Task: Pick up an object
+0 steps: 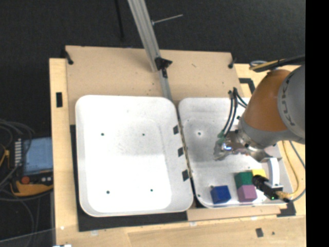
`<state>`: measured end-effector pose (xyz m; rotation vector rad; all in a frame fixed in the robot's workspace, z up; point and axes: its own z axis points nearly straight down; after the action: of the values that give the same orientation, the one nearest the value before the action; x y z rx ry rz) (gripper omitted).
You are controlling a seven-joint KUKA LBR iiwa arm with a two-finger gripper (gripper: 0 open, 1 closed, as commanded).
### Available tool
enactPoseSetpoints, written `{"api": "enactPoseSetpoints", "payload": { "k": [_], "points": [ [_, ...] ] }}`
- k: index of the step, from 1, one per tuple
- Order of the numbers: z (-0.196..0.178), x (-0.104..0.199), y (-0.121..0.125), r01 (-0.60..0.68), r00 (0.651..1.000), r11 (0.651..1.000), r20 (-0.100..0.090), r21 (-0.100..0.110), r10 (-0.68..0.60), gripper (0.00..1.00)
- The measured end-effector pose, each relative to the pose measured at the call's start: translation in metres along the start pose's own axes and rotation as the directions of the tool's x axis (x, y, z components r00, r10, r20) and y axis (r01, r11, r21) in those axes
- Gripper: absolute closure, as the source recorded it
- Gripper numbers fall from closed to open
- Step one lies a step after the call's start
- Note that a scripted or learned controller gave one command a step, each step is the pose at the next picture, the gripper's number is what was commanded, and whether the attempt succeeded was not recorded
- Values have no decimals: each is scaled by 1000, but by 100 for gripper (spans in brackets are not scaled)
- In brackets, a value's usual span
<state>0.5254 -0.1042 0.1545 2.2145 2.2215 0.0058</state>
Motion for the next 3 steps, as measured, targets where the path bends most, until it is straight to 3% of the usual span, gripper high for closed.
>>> {"api": "enactPoseSetpoints", "payload": {
  "k": [2, 3],
  "points": [
    [-103, -10, 2, 1, 1000, 1000, 1, 0, -1, 100],
    [-109, 41, 22, 5, 1000, 1000, -2, 3, -5, 100]
  ]
}}
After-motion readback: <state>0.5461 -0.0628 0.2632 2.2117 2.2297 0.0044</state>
